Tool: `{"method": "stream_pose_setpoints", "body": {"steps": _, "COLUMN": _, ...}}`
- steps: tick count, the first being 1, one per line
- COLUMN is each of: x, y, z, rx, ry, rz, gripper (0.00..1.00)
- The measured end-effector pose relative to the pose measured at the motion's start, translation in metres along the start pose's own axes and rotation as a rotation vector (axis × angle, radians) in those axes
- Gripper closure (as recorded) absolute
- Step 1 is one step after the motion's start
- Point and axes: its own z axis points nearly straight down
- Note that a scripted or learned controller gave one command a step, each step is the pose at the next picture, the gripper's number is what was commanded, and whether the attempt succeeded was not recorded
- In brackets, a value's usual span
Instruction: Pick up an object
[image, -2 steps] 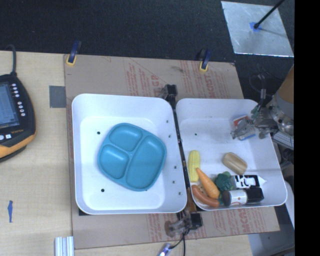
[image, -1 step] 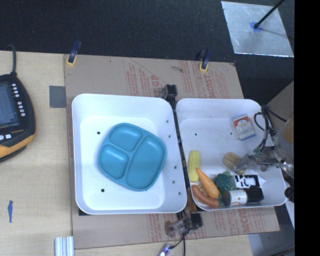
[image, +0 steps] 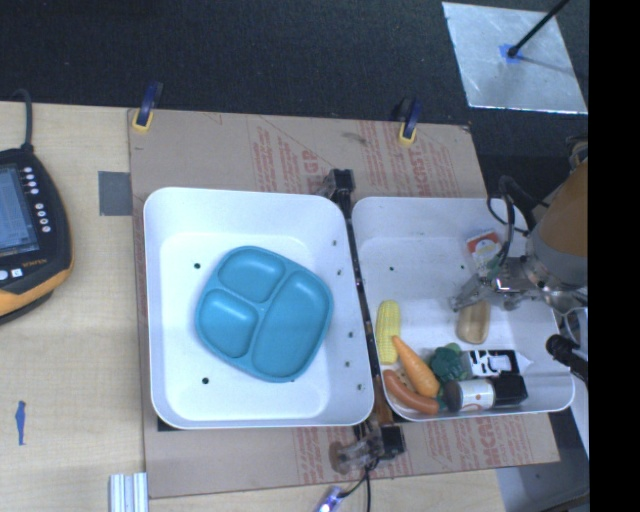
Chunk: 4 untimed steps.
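My gripper (image: 487, 292) hangs over the middle of the right bin (image: 420, 225), reaching in from the right on the grey arm with its orange band (image: 565, 215). Just below it lies a tan, oblong piece (image: 473, 323), close to or touching the gripper's tip. Along the bin's front lie a yellow corn cob (image: 388, 326), an orange carrot (image: 414, 366), a reddish sausage (image: 405, 394), a dark green item (image: 449, 359) and a bottle with a black end (image: 487, 392). A small red and white item (image: 483, 244) sits behind the gripper.
The left bin (image: 170, 225) holds a blue divided plate (image: 263, 313). A handheld pendant (image: 25, 235) rests at the bench's left edge. Clamps (image: 146, 105) (image: 407, 118) pin the cardboard at the back. The right bin's back-left part is bare.
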Motion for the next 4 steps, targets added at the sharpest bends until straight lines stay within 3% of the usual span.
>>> {"method": "stream_pose_setpoints", "body": {"steps": 1, "x": -0.001, "y": 0.000, "z": -0.010, "rx": 0.001, "ry": -0.001, "rz": -0.002, "gripper": 1.00}}
{"method": "stream_pose_setpoints", "body": {"steps": 2, "x": 0.028, "y": -0.043, "z": -0.088, "rx": -0.001, "ry": 0.001, "rz": 0.002, "gripper": 1.00}}
{"method": "stream_pose_setpoints", "body": {"steps": 3, "x": 0.028, "y": -0.043, "z": -0.088, "rx": -0.001, "ry": 0.001, "rz": 0.002, "gripper": 0.00}}
{"method": "stream_pose_setpoints", "body": {"steps": 4, "x": 0.039, "y": 0.028, "z": 0.001, "rx": 0.001, "ry": 0.000, "rz": 0.000, "gripper": 0.00}}
